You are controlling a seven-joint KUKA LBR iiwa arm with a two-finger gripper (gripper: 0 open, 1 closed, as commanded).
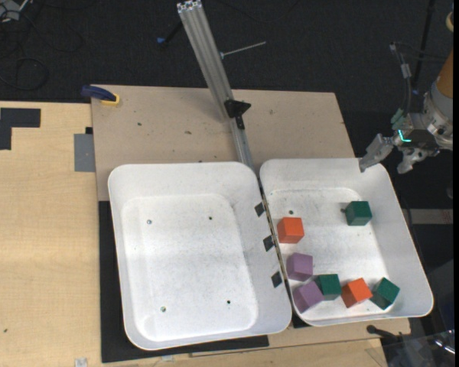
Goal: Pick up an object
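Seven small blocks lie scattered in the right bin, which looks like the stock to pick from, while the left bin beside it has only a few dark specks on its floor. From the camera above: a green block sits alone toward the far right of that bin, an orange block near the inner wall, and the rest crowd the near corner, with two purple blocks almost touching, a second green block, a second orange block and a third green block close by the rim. All are squarish, matte and sharp-edged, likely foam or painted wood; the bins are smooth white plastic with rounded corners and shallow walls. The gripper hangs just outside the bin's far right corner, above the dark floor, its jaws spread apart and gripping nothing. Judging by that, the lone green block is the nearest and least crowded choice. A ribbed metal bar slants down to the gap between bins, on a pale wooden bench.
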